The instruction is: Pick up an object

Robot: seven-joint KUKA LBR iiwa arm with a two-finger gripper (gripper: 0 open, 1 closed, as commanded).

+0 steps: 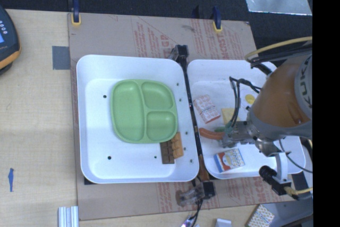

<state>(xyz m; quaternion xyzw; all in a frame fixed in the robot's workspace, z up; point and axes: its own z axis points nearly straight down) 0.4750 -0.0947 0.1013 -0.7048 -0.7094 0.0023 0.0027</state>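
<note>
The arm [281, 98] reaches in from the right and hangs over the right bin [202, 69], its orange band and grey wrist covering much of that bin's right half. The gripper [232, 137] sits low at the wrist's left side, just above the bin floor, and whether it is open or closed cannot be told from this view, since the wrist body hides it. Right beside the gripper, at its left, lies an orange-red sausage-shaped object [209, 134]; its long axis runs left to right with a slight downward tilt toward the right, and its right end disappears under the gripper, so contact cannot be judged. Farther back in the same bin lies a small white packet with red print [206, 108], its long side slanting from far-left to near-right. A pale yellow piece [228, 114] lies between that packet and the wrist. Nearer the viewer, a small white card with a red and blue picture [229, 159] lies flat, tilted a little. In the left bin [87, 130] a green divided plate [144, 110] rests face up, with a brown block [172, 149] just beside its near-right edge.
</note>
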